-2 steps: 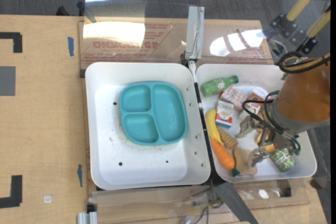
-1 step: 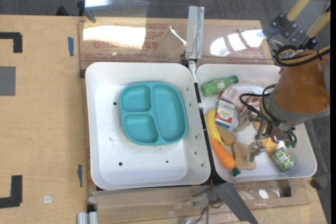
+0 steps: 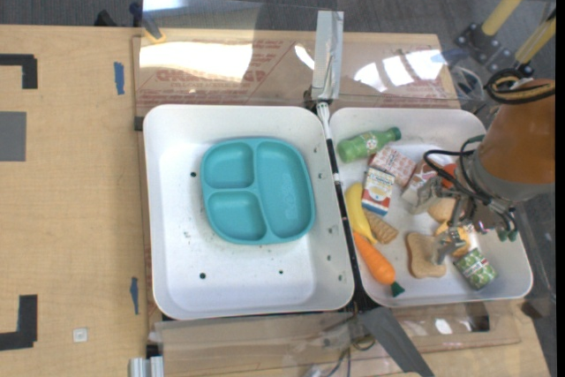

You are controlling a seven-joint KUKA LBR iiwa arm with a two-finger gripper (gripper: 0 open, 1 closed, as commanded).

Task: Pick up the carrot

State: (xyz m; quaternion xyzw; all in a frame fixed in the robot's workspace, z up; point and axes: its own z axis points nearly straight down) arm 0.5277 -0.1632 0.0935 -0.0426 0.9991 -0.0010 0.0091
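Clutter crowds the right bin [image 3: 521, 274]: the carrot [image 3: 374, 260] lies against its left wall, a banana [image 3: 356, 209] and cracker [image 3: 382, 230] just above, toast [image 3: 425, 255] to its right; open floor below it.

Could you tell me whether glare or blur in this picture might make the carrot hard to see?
In the camera view, bright glare sits on the clear sheets behind the bins, well away from the carrot, which lies evenly lit and sharp by the right bin's left wall; the gripper region is cluttered and slightly soft, so its details are hard to read.
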